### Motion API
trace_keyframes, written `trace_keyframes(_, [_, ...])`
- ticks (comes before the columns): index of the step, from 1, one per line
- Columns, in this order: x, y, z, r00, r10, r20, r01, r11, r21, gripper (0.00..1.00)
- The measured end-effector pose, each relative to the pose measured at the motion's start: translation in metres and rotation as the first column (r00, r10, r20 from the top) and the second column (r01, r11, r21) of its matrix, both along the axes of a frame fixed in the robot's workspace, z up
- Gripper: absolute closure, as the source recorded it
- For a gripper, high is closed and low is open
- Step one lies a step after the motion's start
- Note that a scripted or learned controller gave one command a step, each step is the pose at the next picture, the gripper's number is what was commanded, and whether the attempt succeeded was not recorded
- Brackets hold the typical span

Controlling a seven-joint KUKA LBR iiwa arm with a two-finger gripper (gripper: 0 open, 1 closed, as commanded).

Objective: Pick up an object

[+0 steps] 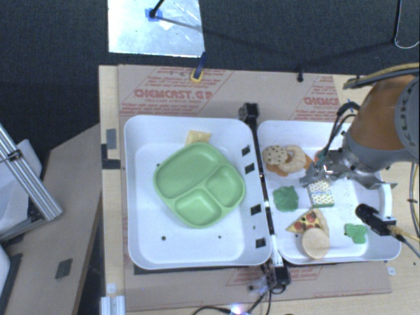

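My gripper (314, 176) hangs low over the right bin (341, 131), near its middle. A small green-and-white patterned block (320, 193) lies right below the gripper tip, touching it or nearly so. Just left of the gripper are a chocolate-chip cookie (275, 155) and a tan bagel-like ring (293, 161). A green leafy piece (286, 198) lies left of the block. A pizza slice (308, 222) and a round tan disc (315, 243) sit at the bin's front. A small green toy (355, 233) lies at the front right.
The left bin (141, 241) holds a green divided plate (199, 184) and a small yellow piece (198, 137) behind it. A black-clipped divider (257, 176) separates the bins. The grey and orange arm (387, 120) covers the right bin's far right side.
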State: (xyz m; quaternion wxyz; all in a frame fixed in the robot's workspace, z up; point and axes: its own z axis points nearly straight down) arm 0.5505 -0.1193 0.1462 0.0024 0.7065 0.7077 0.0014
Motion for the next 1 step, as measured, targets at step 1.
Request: trace_keyframes(1, [0.0041, 0.0097, 0.0576, 1.0, 0.004, 0.002, -0.004, 1.0, 0.0, 1.0])
